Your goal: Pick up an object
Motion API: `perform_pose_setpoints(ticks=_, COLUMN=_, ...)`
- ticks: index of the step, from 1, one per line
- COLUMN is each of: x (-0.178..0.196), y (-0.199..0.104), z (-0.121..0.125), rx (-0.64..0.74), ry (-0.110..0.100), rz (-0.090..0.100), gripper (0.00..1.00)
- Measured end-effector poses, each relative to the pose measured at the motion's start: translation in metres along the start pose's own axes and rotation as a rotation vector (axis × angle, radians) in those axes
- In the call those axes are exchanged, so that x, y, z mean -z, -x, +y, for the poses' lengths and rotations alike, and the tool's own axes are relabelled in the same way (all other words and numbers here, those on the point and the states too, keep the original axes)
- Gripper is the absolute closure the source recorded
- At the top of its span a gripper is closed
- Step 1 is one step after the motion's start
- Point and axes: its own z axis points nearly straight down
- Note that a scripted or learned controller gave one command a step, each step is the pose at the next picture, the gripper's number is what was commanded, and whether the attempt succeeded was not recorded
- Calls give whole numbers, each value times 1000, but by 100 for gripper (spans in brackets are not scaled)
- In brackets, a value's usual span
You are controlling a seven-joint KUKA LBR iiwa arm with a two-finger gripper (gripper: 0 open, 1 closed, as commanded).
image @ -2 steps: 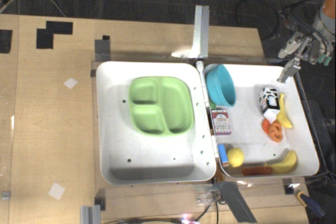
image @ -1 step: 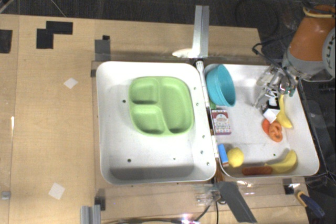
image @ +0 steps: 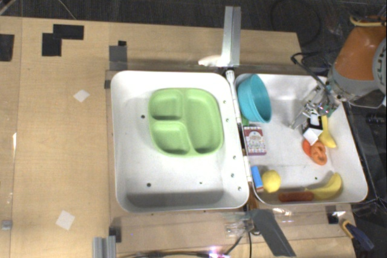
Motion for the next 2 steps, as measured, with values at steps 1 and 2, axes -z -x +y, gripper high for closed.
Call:
perform_pose_setpoints(ticks=1, x=2, y=-58, z=-14, rx=-150, ry=2, rz=-4, gripper=0)
perform_pose_setpoints(ticks=2, x=4, y=-102, z=-19, rx=-210, ry=3, rz=-8, gripper=0)
